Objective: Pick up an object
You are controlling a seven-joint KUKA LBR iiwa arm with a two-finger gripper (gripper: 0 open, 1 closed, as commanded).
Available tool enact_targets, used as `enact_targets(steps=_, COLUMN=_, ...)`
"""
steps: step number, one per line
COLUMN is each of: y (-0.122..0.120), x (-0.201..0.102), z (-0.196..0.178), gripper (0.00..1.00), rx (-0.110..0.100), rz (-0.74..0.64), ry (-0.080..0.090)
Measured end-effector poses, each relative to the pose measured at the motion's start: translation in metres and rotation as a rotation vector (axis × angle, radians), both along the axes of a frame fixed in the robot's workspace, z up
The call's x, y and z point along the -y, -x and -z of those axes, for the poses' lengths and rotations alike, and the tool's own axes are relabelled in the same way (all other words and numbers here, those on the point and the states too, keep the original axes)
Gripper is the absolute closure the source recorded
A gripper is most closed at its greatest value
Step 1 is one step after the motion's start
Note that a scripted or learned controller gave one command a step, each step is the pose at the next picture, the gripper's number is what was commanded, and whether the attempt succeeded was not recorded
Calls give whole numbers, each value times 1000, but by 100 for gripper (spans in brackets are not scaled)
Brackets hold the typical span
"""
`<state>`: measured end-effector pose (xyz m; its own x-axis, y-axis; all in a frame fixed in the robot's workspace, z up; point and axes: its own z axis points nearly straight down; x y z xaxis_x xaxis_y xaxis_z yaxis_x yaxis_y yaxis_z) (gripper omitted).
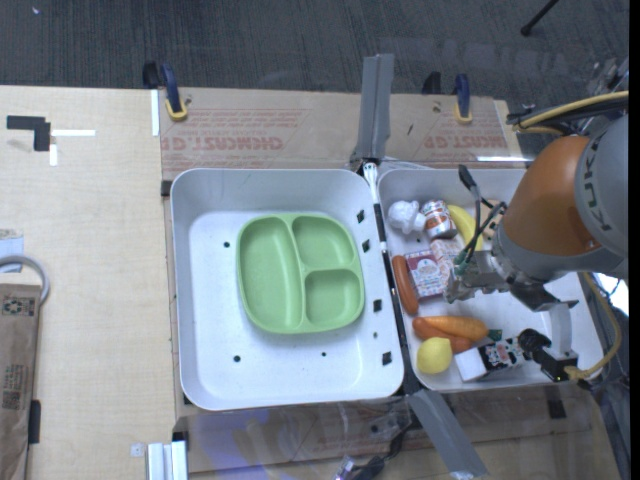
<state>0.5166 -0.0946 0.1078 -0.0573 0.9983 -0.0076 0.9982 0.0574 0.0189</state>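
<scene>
**Gripper low in the crowded right bin, at the red packet's edge**

The arm [552, 206] reaches in from the right, its orange band over the right bin [445, 171]. The gripper [466, 276] sits low among the items, at the right edge of a red and white packet [428, 272]. Whether it is open or closed cannot be told from this slant, and nothing can be seen held in it.

All the items that could be picked lie in this bin, packed along its left half:
- A red sausage [403, 284] lies lengthwise just left of the packet, touching it
- An orange carrot [450, 326] lies across just below the packet and close under the gripper
- A yellow lemon [433, 355] rests below the carrot, near the bin's front wall
- A small white box [476, 362] with dark print sits just right of the lemon
- A white lumpy item [403, 214] is at the back, next to a small can [436, 220] with a red label
- A yellow banana [462, 224] lies just right of the can, partly under the arm

The packet is hemmed in on 3 sides by the sausage, carrot and can.

The left bin [200, 308] holds 1 green plate [300, 271] with 3 compartments. Behind both bins lies printed cardboard [260, 133], held by 2 clamps [173, 98]. A brown paper bag [15, 368] lies at the far left of the bench [90, 228]
</scene>
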Motion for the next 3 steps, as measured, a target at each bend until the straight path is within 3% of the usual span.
enact_targets(steps=1, y=-47, x=-48, z=-83, gripper=100, rx=-21, rz=105, ry=-6)
enact_targets(steps=2, y=23, x=-46, z=-115, gripper=100, rx=-22, rz=501, ry=-9)
enact_targets(steps=3, y=30, x=-58, z=-104, gripper=100, rx=-19, rz=921, ry=-12)
